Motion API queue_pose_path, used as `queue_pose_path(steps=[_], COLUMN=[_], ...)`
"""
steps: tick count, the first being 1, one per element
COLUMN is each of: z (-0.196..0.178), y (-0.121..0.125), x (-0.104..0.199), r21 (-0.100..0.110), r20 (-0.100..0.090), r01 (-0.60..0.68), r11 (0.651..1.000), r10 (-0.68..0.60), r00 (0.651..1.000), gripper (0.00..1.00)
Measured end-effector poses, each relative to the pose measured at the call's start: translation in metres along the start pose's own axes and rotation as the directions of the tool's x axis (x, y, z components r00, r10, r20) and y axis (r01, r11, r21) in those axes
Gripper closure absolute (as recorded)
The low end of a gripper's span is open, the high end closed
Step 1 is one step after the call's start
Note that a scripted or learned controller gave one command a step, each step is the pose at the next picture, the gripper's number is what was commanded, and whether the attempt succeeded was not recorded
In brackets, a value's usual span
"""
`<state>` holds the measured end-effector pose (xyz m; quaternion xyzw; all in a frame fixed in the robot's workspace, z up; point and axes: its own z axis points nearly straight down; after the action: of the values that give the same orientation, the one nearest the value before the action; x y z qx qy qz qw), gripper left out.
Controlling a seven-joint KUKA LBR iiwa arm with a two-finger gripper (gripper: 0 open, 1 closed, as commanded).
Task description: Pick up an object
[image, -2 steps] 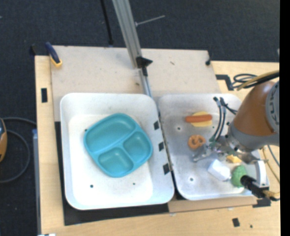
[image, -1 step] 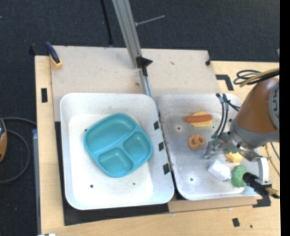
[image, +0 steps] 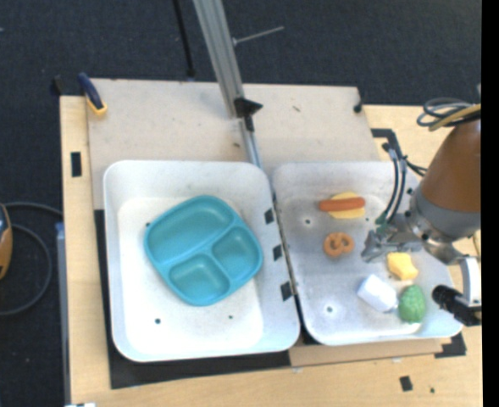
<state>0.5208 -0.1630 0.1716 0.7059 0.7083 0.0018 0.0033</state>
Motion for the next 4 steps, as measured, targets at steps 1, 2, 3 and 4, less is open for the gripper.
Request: queue_pose_path(steps=[1,2,3,4], z=[-0.043,-0.029,-0.045,-0.059], y=[0.003,0.003,0.021,0.044], x=[-0.001,-0.002,0.049,0.099], r21=[0.0,0.007,0.004,0.004], r20=[0.0,0.0,-0.003,-0.003], r01=[0.0,-0.003,0.004,0.005], r11=[1.0,1.0,1.0,1.0], r10=[0.0,0.003,-0.004,-0.005], r00=[1.0,1.0,1.0,1.0], gripper=[1.0,1.0,1.0,1.0])
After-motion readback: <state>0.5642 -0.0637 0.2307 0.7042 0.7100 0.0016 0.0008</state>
